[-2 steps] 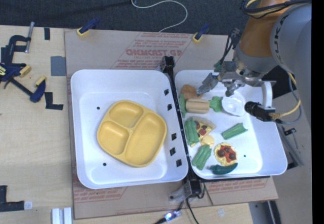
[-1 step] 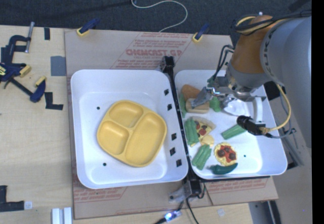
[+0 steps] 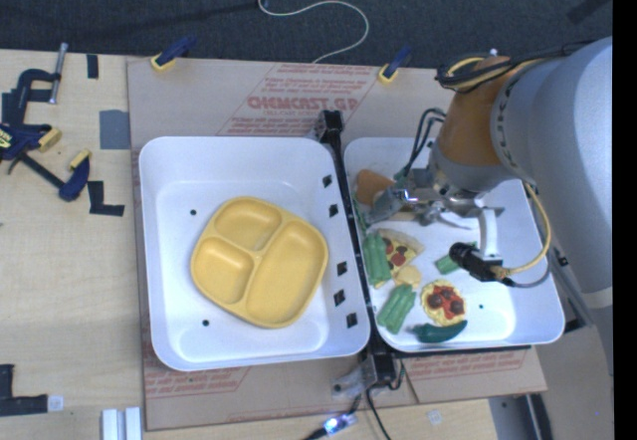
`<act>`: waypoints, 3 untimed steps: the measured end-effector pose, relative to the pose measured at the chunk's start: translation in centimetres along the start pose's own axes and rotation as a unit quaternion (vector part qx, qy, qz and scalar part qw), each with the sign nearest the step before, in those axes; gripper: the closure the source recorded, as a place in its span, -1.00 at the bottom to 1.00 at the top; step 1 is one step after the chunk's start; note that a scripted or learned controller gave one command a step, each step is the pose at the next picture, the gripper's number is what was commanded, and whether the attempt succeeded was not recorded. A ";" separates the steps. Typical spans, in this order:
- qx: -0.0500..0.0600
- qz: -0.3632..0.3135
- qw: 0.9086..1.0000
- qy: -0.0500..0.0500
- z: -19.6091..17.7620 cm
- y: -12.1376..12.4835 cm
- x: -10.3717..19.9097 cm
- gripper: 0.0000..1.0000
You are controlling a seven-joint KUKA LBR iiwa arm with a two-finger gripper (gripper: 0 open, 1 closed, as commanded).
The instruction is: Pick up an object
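**Gripper low over the right bin's far-left corner; grasp not confirmed**

Left of the bench: black and blue clamps (image 3: 40, 144) lie loose on the wood, well apart from the bins. They play no part in the pick.

Left bin (image 3: 164, 329): holds one yellow divided plate (image 3: 261, 260), flat and roughly central. It sits alone, likely as the drop side or a spare target.

Between the bins, black clips (image 3: 329, 125) pin the two rims together so that neither tray slides.

Right bin (image 3: 542, 329): toy food is clustered on its left half. A green bean pod (image 3: 375, 259) lies along the left wall, a pizza slice (image 3: 401, 256) touches it, a second green pod (image 3: 396, 309) sits nearer, then a small round pizza (image 3: 444, 301) and a dark green pepper (image 3: 439, 332) by the near rim. A brown bread-like piece (image 3: 370, 185) rests at the far-left corner.

Gripper (image 3: 403, 201): down in the bin just beside the brown piece, wrist tilted towards the left wall. Judgement: it is aiming at that piece or the pizza slice. Fingers: cannot tell their spread, since metal parts and cabling blur together. Nothing is seen between them.

Risk: the target sits close to the wall.
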State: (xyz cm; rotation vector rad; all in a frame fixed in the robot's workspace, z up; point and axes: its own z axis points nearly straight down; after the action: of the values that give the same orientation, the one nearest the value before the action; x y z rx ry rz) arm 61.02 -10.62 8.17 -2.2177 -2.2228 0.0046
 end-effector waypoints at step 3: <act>-0.003 0.000 1.000 0.000 -11.0 0.5 0.2 1.00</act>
State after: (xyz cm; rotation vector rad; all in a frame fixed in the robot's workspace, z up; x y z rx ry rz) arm 61.60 -10.45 19.16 -2.2210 -2.2252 -0.0036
